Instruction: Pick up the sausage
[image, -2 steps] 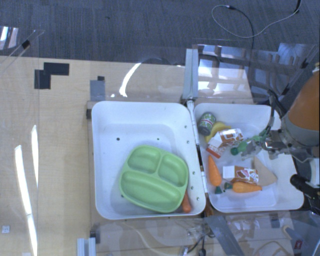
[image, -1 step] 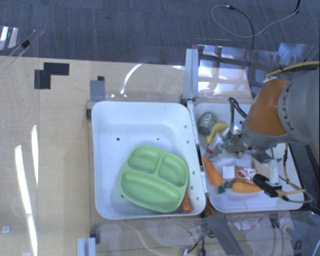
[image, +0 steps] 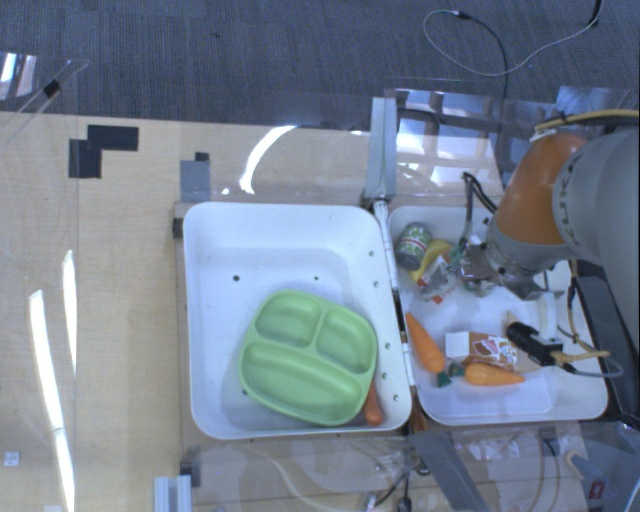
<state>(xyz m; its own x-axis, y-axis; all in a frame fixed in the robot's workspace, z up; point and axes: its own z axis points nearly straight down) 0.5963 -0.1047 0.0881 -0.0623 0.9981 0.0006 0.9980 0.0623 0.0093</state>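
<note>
A reddish-brown sausage (image: 372, 406) lies in the left bin (image: 210, 300), wedged between the green plate's near right corner and the bin wall, partly hidden by the plate. My gripper (image: 463, 272) is low in the far part of the right bin (image: 580, 400), well away from the sausage. It sits right beside a yellow banana (image: 433, 262) and a small crumpled wrapper (image: 432, 287).
A green divided plate (image: 308, 357) fills the left bin's near half. In the right bin are a green can (image: 413, 242), an orange carrot (image: 427, 345), a second carrot (image: 490, 375) and a white-and-brown packet (image: 484, 347). The arm covers that bin's far right.
</note>
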